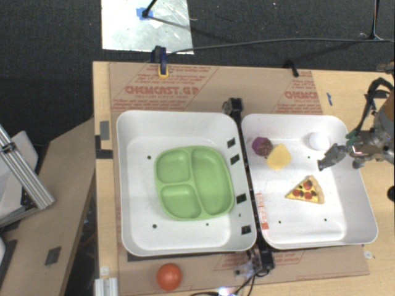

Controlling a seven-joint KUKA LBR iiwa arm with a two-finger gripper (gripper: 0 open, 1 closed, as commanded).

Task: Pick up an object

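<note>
well, we start at the gripper [329,157], which reaches in from the right over the right bin's [345,230] far-right side. we see one dark finger [327,158] slanting down toward the left, its tip above the white floor, but we cannot tell whether the fingers are spread or pressed together. nothing shows between them.

nearest to that tip we find the pizza slice [306,190], lying flat just below and to the left, apart from the finger. up and to the left of the tip sits a white ball [318,141], near the bin's back wall. further left lies a yellow block [279,157], and touching or just beside its upper-left corner is a purple ball [262,145]. all four rest in the right bin.

moving outward, we see the left bin [136,165] set against the right one, holding a green divided tray [194,182] with three compartments, roughly in its middle.

beyond the bins, on the bench in front of the left bin, an orange-red ball [169,276] sits by itself. behind the bins a sheet of brown cardboard [185,85] with red lettering covers the bench.
</note>
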